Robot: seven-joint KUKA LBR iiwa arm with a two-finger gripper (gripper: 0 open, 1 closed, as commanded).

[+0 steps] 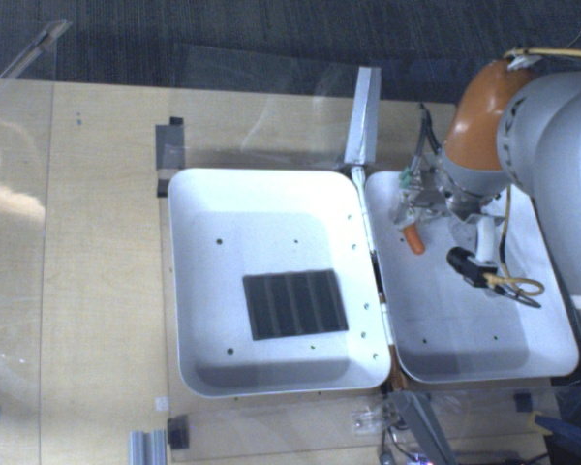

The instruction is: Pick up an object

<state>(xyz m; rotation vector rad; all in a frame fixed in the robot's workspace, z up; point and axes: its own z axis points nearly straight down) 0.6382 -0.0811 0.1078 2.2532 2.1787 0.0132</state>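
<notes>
Where pale bench meets dark floor, two white bins sit, the jaws' spread unclear.

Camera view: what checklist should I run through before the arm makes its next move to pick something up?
1. Gripper over a bin: ok. The gripper is above the far left corner of the right bin.
2. Target within reach: ok. A small orange object lies on the bin floor right beside the gripper.
3. Target clear of the bin wall: ok. It lies apart from the wall.
4. Object already held: cannot tell. The gripper's tip is too small and blurred.
5. Other candidate out of the way: ok. A dark ribbed mat lies flat in the left bin, apart from the arm.
</notes>
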